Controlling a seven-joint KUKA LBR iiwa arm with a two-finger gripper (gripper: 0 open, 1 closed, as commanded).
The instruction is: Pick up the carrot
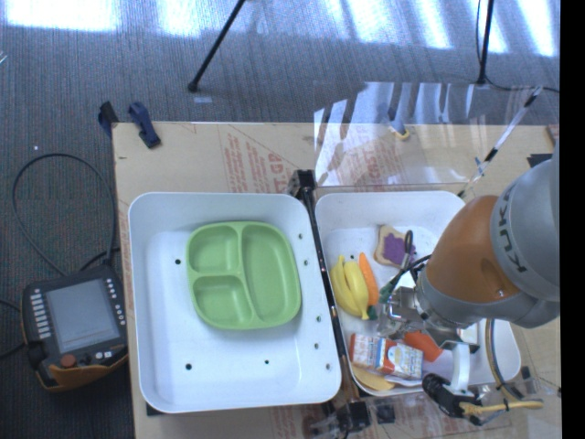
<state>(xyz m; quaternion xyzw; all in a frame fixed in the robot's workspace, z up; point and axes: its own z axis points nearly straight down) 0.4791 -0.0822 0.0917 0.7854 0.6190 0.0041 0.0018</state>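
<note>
Camera view: carrot (368, 278) unlifted, lying just beyond gripper (395, 313) beside bananas (348, 285). Gripper state cannot be told; grasp and lift remain.

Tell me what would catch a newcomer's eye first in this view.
The grey arm with its orange band bulks over the right bin, above the toy food there: bananas, a thin carrot beside them and a small carton. In the left bin, a green divided plate stands out sharply against the white.
</note>
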